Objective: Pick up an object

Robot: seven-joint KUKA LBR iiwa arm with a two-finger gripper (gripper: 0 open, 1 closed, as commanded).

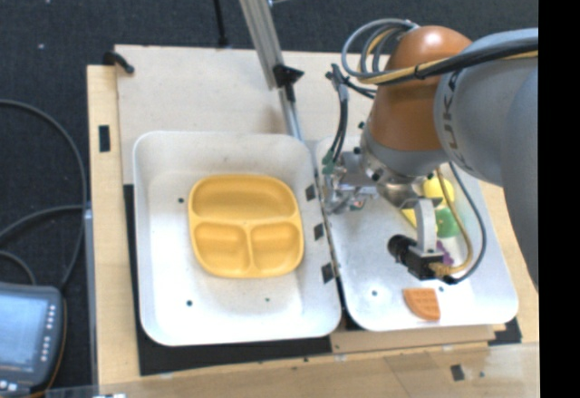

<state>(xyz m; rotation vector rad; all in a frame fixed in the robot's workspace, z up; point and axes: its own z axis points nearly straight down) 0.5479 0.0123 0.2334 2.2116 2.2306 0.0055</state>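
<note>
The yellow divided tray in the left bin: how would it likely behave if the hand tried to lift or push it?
The yellow divided tray looks like moulded plastic, so probably stiff and light. It lies flat in the left bin, so it should slide rather than roll or tip. Its low rim offers little to pinch; a grasp may slip.

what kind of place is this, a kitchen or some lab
Most likely a robotics lab: a KUKA arm reaches over two white bins on a bench, with an aluminium camera mast and loose cables.

- Yellow divided tray (245, 225) is lying in the white left bin (154, 296).
- Orange wedge (422, 303) is sitting near in the white right bin (381, 247).
- Yellow and green items (442, 206) are showing beside the grey, orange-banded arm (480, 97).
</note>
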